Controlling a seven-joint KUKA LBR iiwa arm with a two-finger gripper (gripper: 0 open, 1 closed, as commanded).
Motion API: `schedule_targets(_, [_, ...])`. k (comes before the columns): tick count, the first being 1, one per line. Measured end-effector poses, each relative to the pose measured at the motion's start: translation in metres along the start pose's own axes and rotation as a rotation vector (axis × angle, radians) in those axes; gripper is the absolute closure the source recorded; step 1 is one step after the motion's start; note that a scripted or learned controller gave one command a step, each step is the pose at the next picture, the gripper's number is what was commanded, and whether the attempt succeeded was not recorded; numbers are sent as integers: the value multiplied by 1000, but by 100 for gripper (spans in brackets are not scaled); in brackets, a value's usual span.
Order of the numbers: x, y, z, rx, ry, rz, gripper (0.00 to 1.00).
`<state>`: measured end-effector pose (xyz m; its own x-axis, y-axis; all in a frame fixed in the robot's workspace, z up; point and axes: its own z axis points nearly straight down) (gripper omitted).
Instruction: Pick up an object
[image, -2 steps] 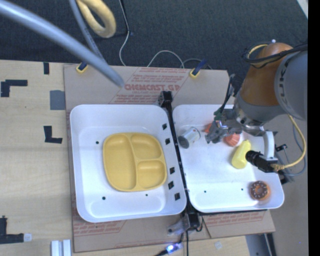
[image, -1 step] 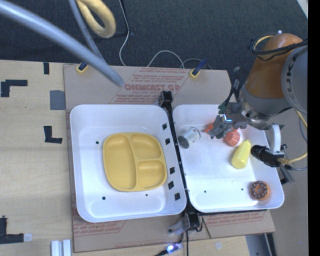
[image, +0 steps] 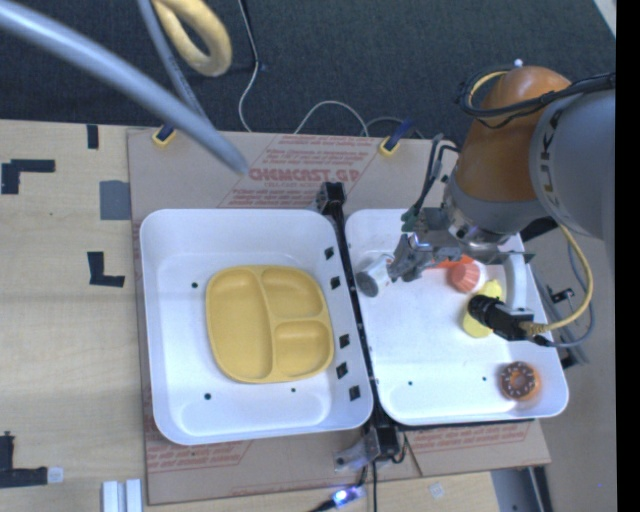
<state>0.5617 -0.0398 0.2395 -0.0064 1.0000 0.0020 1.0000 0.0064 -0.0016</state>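
My claw (image: 385, 270) hung low in the right white bin (image: 440, 400), its grip state unreadable. The small orange plastic piece (image: 461, 273) lay at three o'clock, ungrasped; I judged re-centring necessary.

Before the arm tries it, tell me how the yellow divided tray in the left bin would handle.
The yellow tray looks like moulded plastic, so probably stiff and light. It lies flat in the left bin, wide and shallow, so it should slide, not roll. Its low rim may offer little to pinch.

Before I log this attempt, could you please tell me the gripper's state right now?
Gripper: over the right bin; open or closed cannot be told.
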Motion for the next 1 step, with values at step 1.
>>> schedule_targets(1, [55, -12, 14, 2, -1, 0, 100])
